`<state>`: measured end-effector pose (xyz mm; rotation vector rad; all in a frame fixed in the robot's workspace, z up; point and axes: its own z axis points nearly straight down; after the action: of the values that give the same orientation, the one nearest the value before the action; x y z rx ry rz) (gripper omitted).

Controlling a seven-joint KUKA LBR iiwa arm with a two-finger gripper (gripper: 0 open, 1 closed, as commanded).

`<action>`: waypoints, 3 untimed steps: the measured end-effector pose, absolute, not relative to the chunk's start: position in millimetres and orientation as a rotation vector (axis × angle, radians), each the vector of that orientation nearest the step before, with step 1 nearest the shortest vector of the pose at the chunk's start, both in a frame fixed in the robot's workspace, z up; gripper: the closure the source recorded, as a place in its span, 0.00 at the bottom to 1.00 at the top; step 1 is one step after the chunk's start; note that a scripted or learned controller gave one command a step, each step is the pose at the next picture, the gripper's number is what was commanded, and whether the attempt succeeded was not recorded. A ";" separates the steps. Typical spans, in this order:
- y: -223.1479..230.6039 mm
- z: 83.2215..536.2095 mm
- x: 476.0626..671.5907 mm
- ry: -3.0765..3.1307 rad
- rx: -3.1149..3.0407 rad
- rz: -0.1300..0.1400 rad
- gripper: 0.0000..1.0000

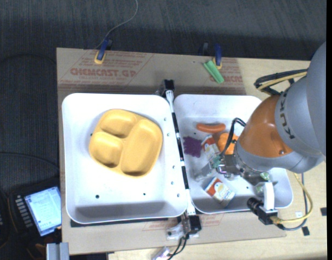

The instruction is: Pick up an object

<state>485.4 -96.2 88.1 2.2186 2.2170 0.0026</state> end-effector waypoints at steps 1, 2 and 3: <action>-96.4 99.4 487.7 2.213 2.216 0.009 1.00; -96.3 99.2 487.6 2.213 2.216 0.009 0.00; -96.2 108.8 488.0 2.213 2.216 0.009 1.00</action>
<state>488.0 -96.2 108.8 2.2160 2.2135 0.0087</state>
